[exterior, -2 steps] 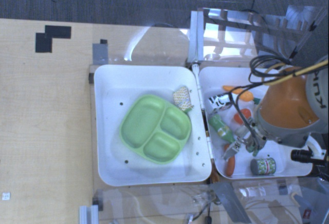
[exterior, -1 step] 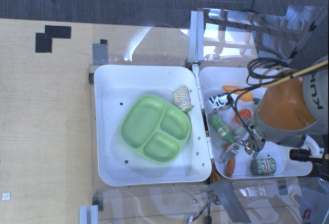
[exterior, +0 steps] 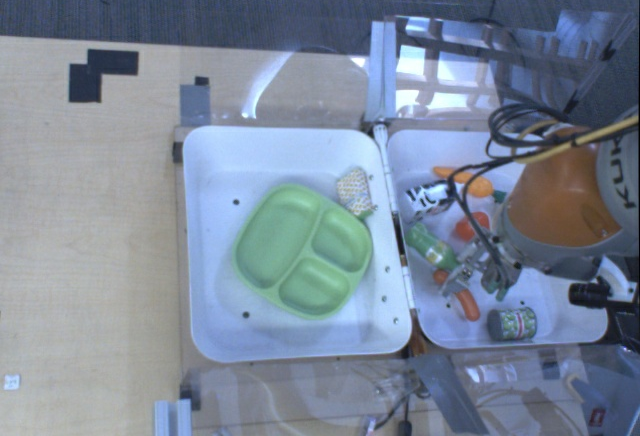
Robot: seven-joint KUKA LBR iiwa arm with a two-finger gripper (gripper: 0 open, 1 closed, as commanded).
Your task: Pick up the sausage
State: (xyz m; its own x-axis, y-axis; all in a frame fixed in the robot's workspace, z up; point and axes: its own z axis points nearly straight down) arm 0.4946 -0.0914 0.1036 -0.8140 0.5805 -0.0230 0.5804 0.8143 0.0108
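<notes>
Sausage (exterior: 466,304), small and reddish, lies on the floor of the right bin (exterior: 590,329), toward its near side. Just right of it stands a green can (exterior: 512,324) on its side, near the bin's front edge. The gripper (exterior: 478,274) hangs right over the sausage, its fingertips close above the sausage's far end; the fingers look parted, with nothing seen between them, and whether they touch the sausage cannot be told. Left of the gripper, a green bottle (exterior: 431,247) lies tilted near the bin's left wall, with a small orange piece (exterior: 440,276) just beside its near end. Behind the gripper sits a red piece (exterior: 470,224), partly covered by cables. Farther back are a black-and-white toy (exterior: 428,195) and an orange carrot-like item (exterior: 470,181). The arm (exterior: 560,204), with its orange band, fills the bin's right part.

The left bin (exterior: 210,254) holds a green divided plate (exterior: 305,251), and a speckled beige item (exterior: 354,190) touches the plate's far right corner.
</notes>
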